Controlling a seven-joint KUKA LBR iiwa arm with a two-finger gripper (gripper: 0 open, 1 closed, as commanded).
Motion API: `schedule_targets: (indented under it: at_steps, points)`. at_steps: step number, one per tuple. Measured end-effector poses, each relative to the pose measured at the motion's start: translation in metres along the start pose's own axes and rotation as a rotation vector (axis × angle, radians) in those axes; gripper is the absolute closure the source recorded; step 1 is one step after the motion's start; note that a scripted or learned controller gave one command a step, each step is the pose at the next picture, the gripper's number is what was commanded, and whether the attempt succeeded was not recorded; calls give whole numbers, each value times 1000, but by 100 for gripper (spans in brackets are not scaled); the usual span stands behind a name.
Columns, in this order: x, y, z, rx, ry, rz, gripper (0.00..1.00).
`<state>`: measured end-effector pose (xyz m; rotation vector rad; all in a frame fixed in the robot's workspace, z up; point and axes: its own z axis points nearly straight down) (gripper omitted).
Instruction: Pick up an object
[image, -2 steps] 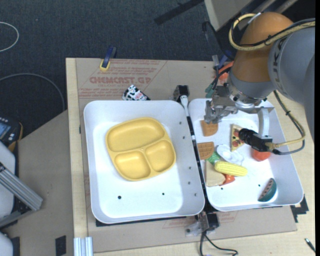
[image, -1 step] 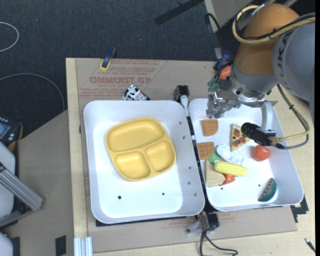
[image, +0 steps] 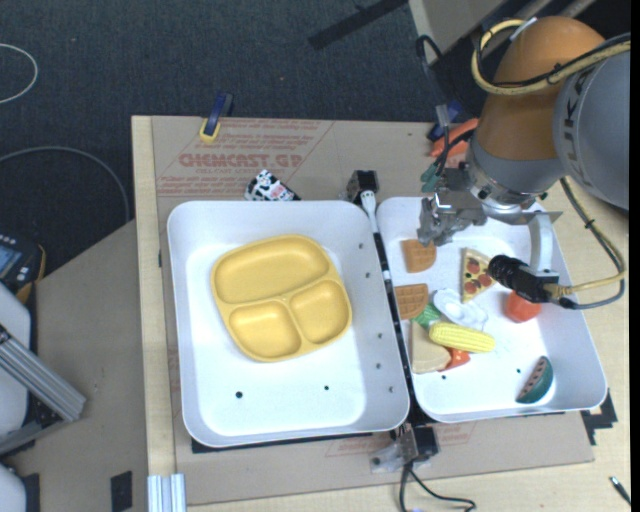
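The right bin (image: 570, 395) holds several toy foods: a tan cracker (image: 419, 256), a brown waffle square (image: 411, 299), a pizza slice (image: 474, 272), a corn cob (image: 462, 339), a green piece (image: 429, 317), a tomato (image: 521, 306), a bread slice (image: 429, 354) and a watermelon wedge (image: 535, 381). My gripper (image: 437, 226) hangs over the bin's far left part, just above the cracker. Nothing shows between its fingers.
The left bin (image: 195, 360) holds a yellow three-compartment plate (image: 280, 296). A black clamp (image: 363, 186) sits at the divider's far end. A cow-patterned item (image: 270, 186) and a blue-yellow clip (image: 213, 118) lie on the board behind. Cables trail near the arm.
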<state>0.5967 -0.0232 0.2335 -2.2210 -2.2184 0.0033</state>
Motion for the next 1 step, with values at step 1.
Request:
schedule_targets:
  at_steps: [1]
  points:
    - [2,2,19,2,0,-1,100]
